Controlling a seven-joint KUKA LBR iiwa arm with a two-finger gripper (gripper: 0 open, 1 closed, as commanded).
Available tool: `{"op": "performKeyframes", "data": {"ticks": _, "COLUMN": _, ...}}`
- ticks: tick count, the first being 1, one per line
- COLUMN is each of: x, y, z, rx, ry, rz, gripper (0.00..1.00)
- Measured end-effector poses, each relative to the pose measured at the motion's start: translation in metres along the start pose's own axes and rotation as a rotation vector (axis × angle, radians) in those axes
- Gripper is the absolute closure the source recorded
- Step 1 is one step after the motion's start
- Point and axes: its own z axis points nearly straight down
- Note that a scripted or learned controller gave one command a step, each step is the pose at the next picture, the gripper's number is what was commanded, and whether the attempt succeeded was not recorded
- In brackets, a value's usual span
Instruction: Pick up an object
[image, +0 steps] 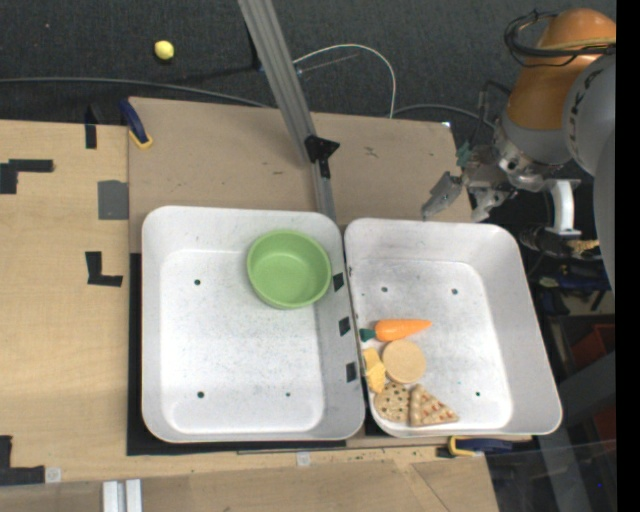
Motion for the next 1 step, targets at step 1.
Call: {"op": "performKeyframes", "data": {"ticks": 1, "x": 0.0026, "y": 0.0004, "z": 0.0439, "rx": 0.0, "ry": 0.0, "rz": -0.001, "gripper": 0.0}}
